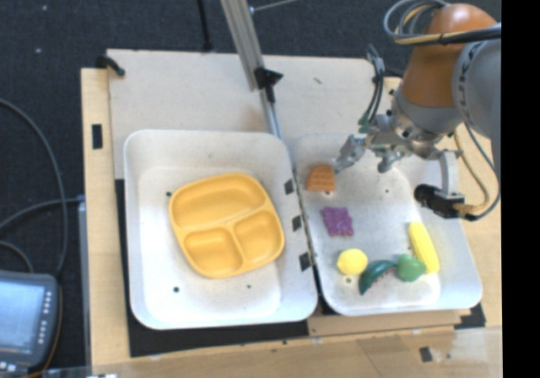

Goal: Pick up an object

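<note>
Hovering open and empty, the end effector (pixel 369 155) hangs just beside the orange block (pixel 320 179). It looks light, probably rigid; grip its flat sides.

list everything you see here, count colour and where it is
bins: 2, white, side by side on the bench
tray: 1, yellow, three compartments, in the left bin
brown toy: 1, orange-brown, upper left of the right bin
purple toy: 1, purple, middle of the right bin, left side
lemon: 1, yellow, round, lower part of the right bin
dark green toy: 1, teal-green, beside the lemon
green toy: 1, green, right of the dark green one
corn: 1, yellow, long, right side of the right bin
pole: 1, grey metal, slanting over the bench top
screen: 1, grey, bottom left corner
arm: 1, grey with orange band, from the right
gripper: 1, above the right bin's top, fingers spread, holding nothing
</note>
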`<control>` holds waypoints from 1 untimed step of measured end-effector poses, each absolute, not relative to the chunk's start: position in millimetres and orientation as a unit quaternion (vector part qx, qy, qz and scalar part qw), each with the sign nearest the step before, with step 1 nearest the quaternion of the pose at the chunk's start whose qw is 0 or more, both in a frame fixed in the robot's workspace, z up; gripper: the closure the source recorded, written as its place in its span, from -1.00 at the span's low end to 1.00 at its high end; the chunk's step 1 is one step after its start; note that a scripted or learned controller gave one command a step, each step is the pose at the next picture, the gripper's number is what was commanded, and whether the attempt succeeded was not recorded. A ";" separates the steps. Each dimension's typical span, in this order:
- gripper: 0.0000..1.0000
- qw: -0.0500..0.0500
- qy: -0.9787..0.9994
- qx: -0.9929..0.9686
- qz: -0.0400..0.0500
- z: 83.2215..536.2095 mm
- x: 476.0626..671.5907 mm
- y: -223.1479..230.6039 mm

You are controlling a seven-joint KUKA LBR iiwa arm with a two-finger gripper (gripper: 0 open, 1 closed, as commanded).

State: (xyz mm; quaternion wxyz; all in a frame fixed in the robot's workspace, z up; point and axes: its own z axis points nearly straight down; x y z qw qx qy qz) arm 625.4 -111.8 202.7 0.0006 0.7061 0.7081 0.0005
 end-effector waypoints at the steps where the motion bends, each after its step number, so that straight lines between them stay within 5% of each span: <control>1: -1.00 0.001 0.708 0.706 0.001 202.7 625.4 -111.7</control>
